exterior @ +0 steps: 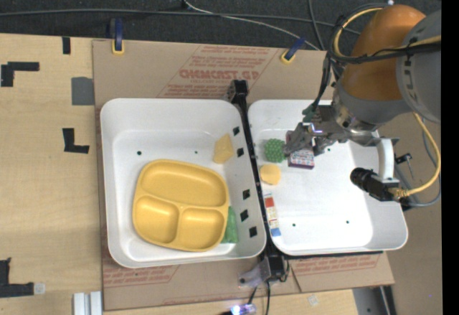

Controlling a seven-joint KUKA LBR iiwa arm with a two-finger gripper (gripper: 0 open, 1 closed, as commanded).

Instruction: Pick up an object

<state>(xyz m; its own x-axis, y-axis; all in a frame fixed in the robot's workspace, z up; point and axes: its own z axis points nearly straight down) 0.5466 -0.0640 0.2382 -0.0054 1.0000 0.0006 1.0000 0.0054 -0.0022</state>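
Observation:
My gripper (pixel 304 143) hangs over the upper left part of the right bin (pixel 358 234), on the grey arm with its orange band that reaches in from the right. Directly under its tip sits a small purple and white box (pixel 301 160); whether it is touching the box I cannot tell. A green bumpy ball (pixel 274 149) lies just left of the gripper. Below the ball rests a small yellow round piece (pixel 270 174). A thin red, white and blue item (pixel 271 214) lies along the right bin's left wall.
The left bin (pixel 122 134) holds a big yellow divided plate (pixel 181 204), a pale yellow piece (pixel 224 150) near its right wall and a green object (pixel 231 226) wedged beside the plate. A black divider (pixel 247 163) separates the bins. Cables loop around the arm.

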